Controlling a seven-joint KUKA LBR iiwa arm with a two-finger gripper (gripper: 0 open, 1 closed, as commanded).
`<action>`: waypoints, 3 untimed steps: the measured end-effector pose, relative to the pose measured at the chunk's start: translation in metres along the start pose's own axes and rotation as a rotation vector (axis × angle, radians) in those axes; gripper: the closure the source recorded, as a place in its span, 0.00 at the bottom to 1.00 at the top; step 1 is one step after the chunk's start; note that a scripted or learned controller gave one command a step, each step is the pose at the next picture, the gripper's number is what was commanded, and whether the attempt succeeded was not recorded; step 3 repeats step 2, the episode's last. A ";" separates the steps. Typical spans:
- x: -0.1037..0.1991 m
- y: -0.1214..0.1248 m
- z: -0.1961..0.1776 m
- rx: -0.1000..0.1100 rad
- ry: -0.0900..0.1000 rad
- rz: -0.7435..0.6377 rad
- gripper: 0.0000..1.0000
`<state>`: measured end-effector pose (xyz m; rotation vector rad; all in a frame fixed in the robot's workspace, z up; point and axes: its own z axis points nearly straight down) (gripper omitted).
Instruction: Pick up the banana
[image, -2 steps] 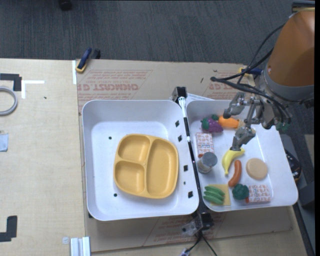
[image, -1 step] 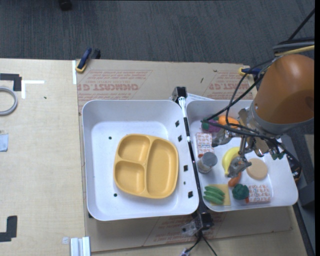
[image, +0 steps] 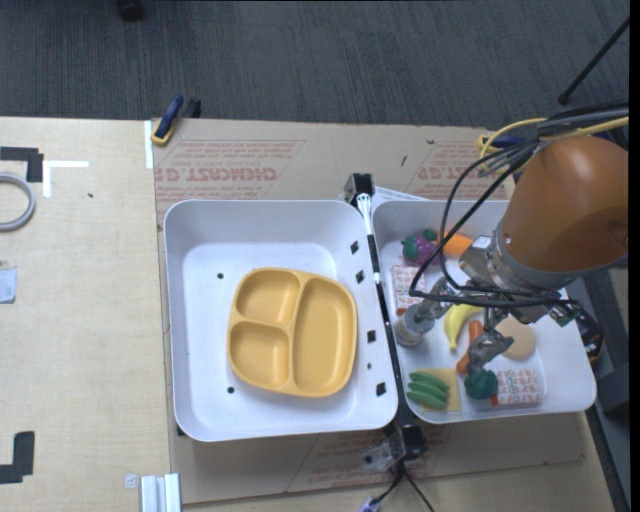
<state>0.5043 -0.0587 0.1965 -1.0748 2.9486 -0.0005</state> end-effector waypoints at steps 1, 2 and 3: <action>-0.018 -0.058 0.071 0.011 -0.014 -0.168 0.00; -0.009 -0.056 0.077 0.020 -0.018 -0.443 0.00; -0.009 -0.056 0.077 0.020 -0.018 -0.443 0.00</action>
